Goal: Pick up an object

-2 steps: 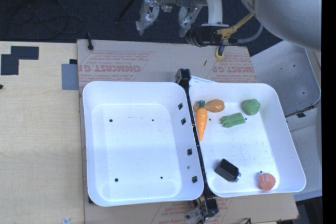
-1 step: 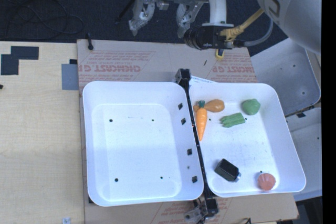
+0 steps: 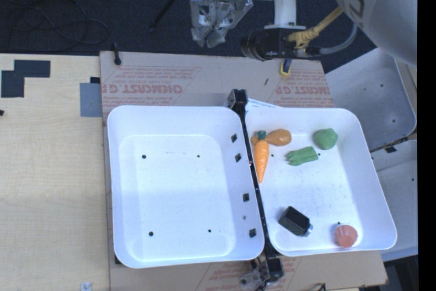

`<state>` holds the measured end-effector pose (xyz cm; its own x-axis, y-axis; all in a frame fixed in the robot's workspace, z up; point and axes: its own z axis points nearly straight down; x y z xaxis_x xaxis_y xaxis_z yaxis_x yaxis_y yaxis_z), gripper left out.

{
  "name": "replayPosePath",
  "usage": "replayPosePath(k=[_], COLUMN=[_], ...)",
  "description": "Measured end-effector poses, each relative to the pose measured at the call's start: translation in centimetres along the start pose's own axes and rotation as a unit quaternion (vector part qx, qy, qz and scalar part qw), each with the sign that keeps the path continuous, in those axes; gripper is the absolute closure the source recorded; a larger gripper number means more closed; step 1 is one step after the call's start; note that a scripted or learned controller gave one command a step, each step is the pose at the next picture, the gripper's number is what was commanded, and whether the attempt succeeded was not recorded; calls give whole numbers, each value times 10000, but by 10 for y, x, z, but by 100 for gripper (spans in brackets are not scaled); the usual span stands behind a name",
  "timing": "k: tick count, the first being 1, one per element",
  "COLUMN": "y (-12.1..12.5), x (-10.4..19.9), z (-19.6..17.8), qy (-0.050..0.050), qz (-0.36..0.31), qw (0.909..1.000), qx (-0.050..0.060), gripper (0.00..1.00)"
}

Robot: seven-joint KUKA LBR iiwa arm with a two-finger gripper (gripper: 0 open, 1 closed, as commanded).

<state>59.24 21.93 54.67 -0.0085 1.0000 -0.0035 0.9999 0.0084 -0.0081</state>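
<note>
Right bin [image 3: 368, 167]: carrot [image 3: 261, 157], orange piece [image 3: 278, 138], two green pieces [image 3: 302, 156] [image 3: 325, 138], black block [image 3: 295, 221], pink ball [image 3: 345, 236]. Gripper [image 3: 214, 27] above bench, holding nothing; finger spread unclear.

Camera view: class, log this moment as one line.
claw: raised beyond bins | right bin: carrot, black block, other items | nothing lifted yet
</note>
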Motion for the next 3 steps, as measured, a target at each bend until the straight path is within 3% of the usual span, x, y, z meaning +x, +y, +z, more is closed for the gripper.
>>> replayPosePath(k=[1, 2, 3], y=[-54, 16, -71], x=[26, 23, 25], z=[47, 9, 17], qy=[6, 8, 14], qz=[18, 52, 20], qw=[10000, 10000, 10000], qx=[11, -36, -12], gripper=[100, 100, 100])
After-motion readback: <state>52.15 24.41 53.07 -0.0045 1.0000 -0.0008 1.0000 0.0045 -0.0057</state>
